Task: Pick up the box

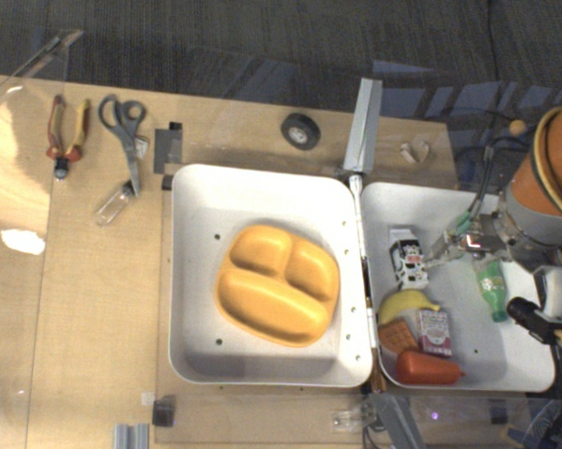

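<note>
Lying nearest in the right bin (527, 377) is a red sausage-shaped item (427, 369), with a brown cracker-like piece (397, 336) just left of it. The box (434, 331), small and purple, sits just behind the red item, beside a banana (406, 304). Farther back lie a white carton (407, 258) and a green bottle (492, 288). The gripper (468, 240) hovers over the bin's far part, grasping nothing; its opening cannot be judged. The left bin (194, 261) holds a yellow moulded tray (278, 283).
</note>
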{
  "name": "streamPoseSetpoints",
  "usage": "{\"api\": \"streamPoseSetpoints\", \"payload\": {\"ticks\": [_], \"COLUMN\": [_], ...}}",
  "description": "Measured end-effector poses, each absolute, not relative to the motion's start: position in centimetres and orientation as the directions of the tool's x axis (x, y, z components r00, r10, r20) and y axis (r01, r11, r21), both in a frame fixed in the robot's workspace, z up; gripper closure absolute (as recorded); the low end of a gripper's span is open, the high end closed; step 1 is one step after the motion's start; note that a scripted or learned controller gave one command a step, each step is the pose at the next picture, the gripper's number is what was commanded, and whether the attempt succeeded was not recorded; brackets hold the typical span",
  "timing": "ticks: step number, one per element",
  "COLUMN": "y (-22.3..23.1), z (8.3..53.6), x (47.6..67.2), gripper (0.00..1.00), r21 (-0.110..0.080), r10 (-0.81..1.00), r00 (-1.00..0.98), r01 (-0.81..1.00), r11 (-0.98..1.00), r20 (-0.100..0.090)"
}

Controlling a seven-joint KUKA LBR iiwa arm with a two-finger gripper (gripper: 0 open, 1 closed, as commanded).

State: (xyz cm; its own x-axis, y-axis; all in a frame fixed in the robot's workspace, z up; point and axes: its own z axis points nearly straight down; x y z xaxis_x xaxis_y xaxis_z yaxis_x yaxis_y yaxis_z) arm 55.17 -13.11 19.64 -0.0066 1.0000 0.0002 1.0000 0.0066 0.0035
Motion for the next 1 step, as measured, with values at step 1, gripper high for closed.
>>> {"api": "streamPoseSetpoints", "payload": {"ticks": [1], "y": [-11.74], "z": [9.39], "x": [48.85], "gripper": [0.00], "r21": [0.005], "r10": [0.998], "r00": [0.059], "r01": [0.998], "r11": [-0.059], "r20": [0.000]}}
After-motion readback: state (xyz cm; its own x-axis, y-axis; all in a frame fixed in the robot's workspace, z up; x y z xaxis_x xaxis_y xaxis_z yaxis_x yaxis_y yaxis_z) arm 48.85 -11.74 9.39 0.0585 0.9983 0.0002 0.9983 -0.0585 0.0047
